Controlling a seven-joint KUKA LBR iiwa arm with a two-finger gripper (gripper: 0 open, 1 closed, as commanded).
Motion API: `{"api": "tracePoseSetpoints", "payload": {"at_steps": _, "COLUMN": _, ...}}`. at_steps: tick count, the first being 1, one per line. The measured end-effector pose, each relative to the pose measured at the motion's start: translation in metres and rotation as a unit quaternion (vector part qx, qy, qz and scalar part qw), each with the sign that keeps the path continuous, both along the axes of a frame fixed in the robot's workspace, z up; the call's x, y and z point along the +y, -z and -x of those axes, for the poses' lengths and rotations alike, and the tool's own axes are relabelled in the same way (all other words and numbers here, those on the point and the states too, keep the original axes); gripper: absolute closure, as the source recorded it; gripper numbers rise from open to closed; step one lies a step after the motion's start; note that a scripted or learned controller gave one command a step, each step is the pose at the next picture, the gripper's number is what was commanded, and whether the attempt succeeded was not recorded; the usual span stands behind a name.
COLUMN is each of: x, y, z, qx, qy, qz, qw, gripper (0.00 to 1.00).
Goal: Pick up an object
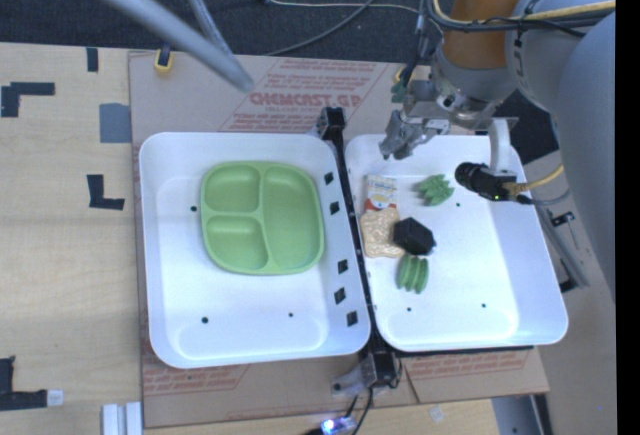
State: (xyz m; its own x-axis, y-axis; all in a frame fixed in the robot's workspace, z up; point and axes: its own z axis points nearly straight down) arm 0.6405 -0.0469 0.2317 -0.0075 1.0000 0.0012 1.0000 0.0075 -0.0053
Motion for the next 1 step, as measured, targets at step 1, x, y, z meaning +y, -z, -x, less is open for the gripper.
{"api": "tracePoseSetpoints", "payload": {"at_steps": 1, "x": 0.0521, "y": -0.0026, "z": -0.0099, "qx": 0.000, "qy": 0.000, "qz": 0.0002, "qw": 1.0000, "gripper": 1.00}}
